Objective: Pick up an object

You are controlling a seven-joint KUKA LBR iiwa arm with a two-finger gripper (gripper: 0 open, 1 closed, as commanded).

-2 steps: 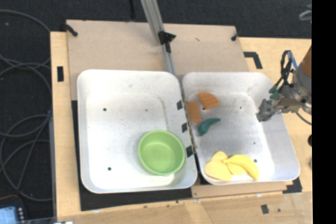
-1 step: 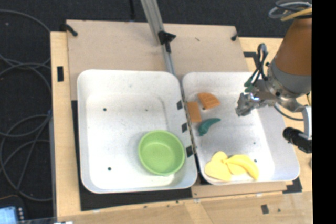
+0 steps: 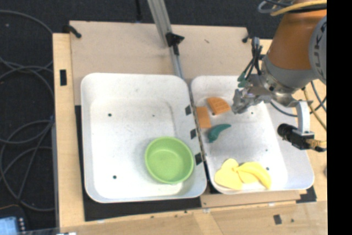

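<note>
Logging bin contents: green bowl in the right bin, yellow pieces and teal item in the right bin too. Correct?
Not quite. The camera view shows the green bowl in the left bin. The yellow pieces and teal item are in the right bin, as stated.

Right bin [image 3: 286, 173] contents: orange block [image 3: 218, 105] near the upper-left corner, teal piece [image 3: 216, 131] just below it, yellow bananas [image 3: 242, 174] at the front edge.

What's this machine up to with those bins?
A robot arm reaches into the right bin, its gripper hanging low beside an orange block. A teal piece and yellow bananas lie in the same bin. A green bowl sits in the left bin. Nothing is visibly held.
</note>
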